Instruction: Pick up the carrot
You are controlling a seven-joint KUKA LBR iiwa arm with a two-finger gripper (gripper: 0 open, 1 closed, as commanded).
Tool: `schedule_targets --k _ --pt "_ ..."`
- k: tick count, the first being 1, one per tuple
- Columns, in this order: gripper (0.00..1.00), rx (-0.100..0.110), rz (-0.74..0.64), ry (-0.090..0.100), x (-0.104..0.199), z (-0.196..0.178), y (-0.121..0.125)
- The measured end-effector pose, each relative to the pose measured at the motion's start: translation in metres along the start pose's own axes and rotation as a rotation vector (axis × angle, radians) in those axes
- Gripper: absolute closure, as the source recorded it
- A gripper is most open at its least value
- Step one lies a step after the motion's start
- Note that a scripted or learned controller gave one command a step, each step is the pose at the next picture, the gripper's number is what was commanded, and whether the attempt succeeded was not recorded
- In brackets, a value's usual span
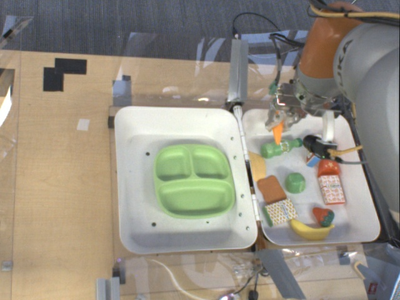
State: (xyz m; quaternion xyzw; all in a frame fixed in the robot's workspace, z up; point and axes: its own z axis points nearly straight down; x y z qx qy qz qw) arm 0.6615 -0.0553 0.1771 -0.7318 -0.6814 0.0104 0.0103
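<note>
Camera view from above has my fingers (277, 122) low over the far-left part of the right shallow white plastic bin (370, 225), near the metal divider rail (237, 74) between the two bins. They are drawn narrow on the upper end of the small orange toy carrot (277, 134), which points down from between them. Its lower tip sits just above a long green plastic vegetable (282, 147), and whether the two touch I cannot tell. My grey arm with its orange band (322, 45) reaches in from the right.

Nearer the camera in this same bin lie the rest of the toys:
- a brown square block like a slice of toast (271, 188),
- a round green piece (295, 182) just right of it,
- a red-and-white labelled bottle (331, 184) lying lengthways toward the right wall,
- a speckled pale box (280, 212),
- a yellow plastic banana (310, 229) along the near edge,
- a small red piece with a green tip (323, 215) touching the banana's upper side.

To my left, the other shallow white plastic bin (128, 167) holds a light green compartment plate (194, 181), set flat in its middle. Both bins rest on the pale wooden bench (62, 180), and black tape marks (62, 72) sit at its far left.
</note>
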Motion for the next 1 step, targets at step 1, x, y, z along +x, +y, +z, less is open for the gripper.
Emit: schedule_targets --k 1 --pt "1.00 -0.034 -0.093 -0.001 -0.0147 -0.0093 0.0090"
